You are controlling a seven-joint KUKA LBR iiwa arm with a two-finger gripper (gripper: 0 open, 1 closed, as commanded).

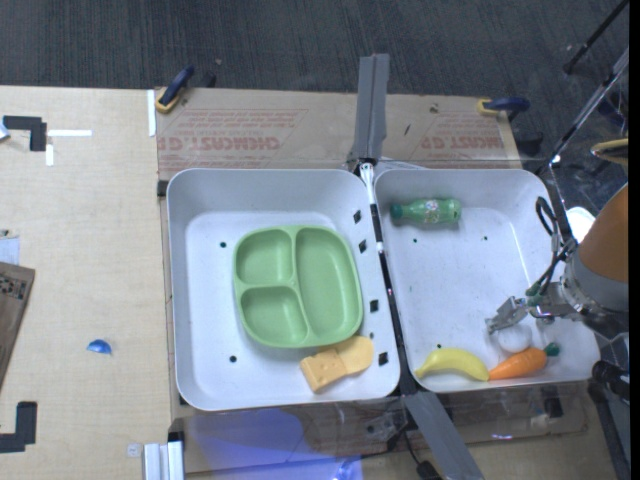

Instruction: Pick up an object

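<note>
Gripper (510, 316) at 4 o'clock in right bin (450, 278), metallic fingers' spread unclear, hovering above smooth tapered carrot (520, 363); curved banana (452, 364) beside, at 9 o'clock.

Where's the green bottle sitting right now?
The green bottle lies on its side in the right bin, near its far edge, close to the divider between the bins, well away from the banana.

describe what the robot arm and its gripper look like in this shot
The arm enters at the right edge: an orange band over a grey wrist section, with dark cables looping beside it. The gripper is small, silvery metal with thin fingers, and a small green detail near its base.
</note>
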